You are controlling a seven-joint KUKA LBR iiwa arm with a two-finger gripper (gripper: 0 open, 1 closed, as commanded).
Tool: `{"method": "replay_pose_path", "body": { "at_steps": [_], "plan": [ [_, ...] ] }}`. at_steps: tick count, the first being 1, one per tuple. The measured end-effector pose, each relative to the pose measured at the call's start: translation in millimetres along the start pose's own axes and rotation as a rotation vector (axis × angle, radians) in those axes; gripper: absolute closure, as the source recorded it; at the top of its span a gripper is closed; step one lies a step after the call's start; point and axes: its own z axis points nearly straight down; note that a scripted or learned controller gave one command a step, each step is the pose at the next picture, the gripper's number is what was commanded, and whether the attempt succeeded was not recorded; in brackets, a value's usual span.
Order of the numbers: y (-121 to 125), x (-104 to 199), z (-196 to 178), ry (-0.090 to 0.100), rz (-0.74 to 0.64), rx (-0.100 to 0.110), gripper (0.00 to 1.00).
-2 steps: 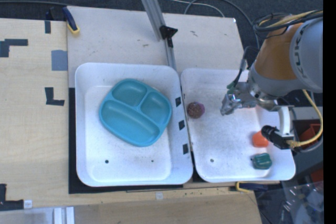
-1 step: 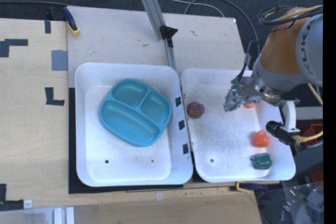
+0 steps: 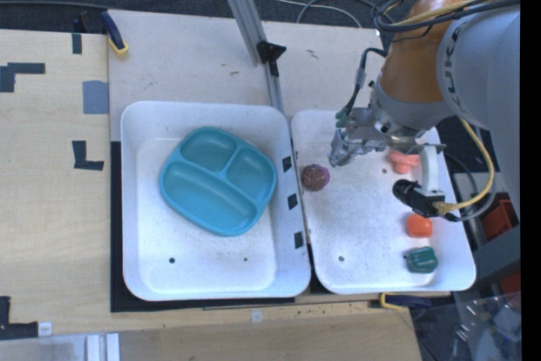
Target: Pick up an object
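My gripper point(image 3: 338, 153) hangs over the upper left part of the right bin point(image 3: 363, 266), its tips pointing down. Just below and left of it, a small dark purple ball point(image 3: 315, 177) rests on the bin floor, apart from the tips. Further right lie a pink piece point(image 3: 404, 161), partly hidden behind the wrist, an orange block point(image 3: 419, 225) and a green block point(image 3: 420, 259). Nothing shows between the tips.
The left bin point(image 3: 144, 266) holds a turquoise divided plate point(image 3: 218, 180). A slanted metal pole point(image 3: 241, 0) runs down to the gap between the bins. Cables point(image 3: 473, 182) loop off the wrist over the right bin's right side.
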Motion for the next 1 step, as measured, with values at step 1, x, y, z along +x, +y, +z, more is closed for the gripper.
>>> {"method": "replay_pose_path", "body": {
  "at_steps": [1],
  "plan": [
    [14.9, 56.3, 7.3, 0.0, 0.0, 0.002, 1.0]
  ]
}}
